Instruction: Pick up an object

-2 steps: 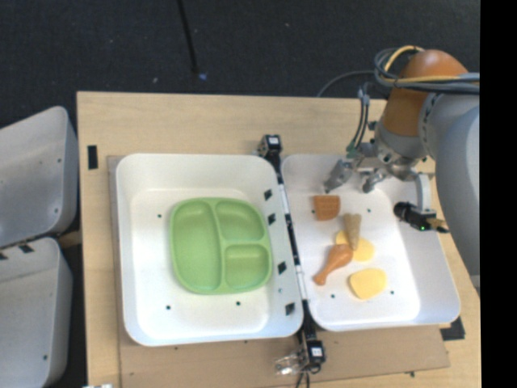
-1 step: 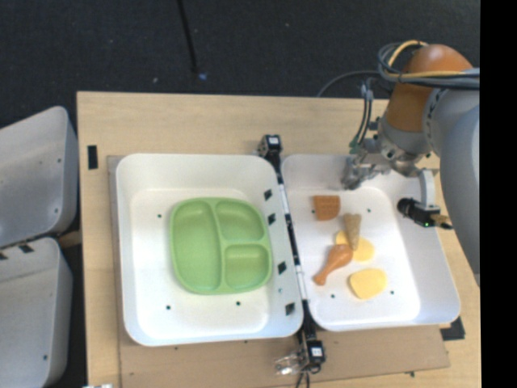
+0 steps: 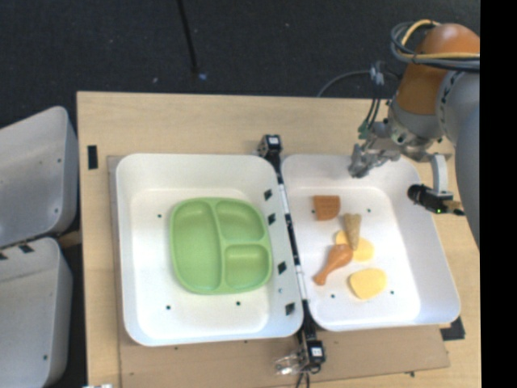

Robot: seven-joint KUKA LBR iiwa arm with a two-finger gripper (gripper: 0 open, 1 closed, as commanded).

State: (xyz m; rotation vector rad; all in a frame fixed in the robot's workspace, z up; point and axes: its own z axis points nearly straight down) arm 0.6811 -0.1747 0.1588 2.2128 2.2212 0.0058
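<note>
Looking down on a pale wooden bench (image 3: pixel 186 120) against a dark floor, with white panels (image 3: pixel 32 176) flanking it at the left. Bearing two shallow white bins side by side, clipped together along the shared edge, probably keeping them from sliding under contact.

Seeing a green divided plate (image 3: pixel 218 245) lying flat in the left bin (image 3: pixel 129 217), alone there and well apart from the arm.

Finding the likelier targets in the right bin (image 3: pixel 428 273): a brown wedge (image 3: pixel 325 207) toward the far side, a tan cone (image 3: pixel 351 226) just beside it, touching or overlapping a yellow disc (image 3: pixel 363 251), an orange drumstick-shaped piece (image 3: pixel 333 263) slanting toward the near left, and a yellow chunk (image 3: pixel 367 283) nearest the front. Clustering around the bin's middle, leaving its far corner bare.

Reaching in from the right, hovering the gripper (image 3: pixel 361 162) over that bare far part of the right bin, near the brown wedge but apart from it, carrying nothing visible. Not being able to tell whether open or closed at this size and angle.

Judging this an approach stage, with nothing lifted yet. Probably needing a shift toward the near left and a descent, choosing the wedge or the chunk as the least crowded pieces.
</note>
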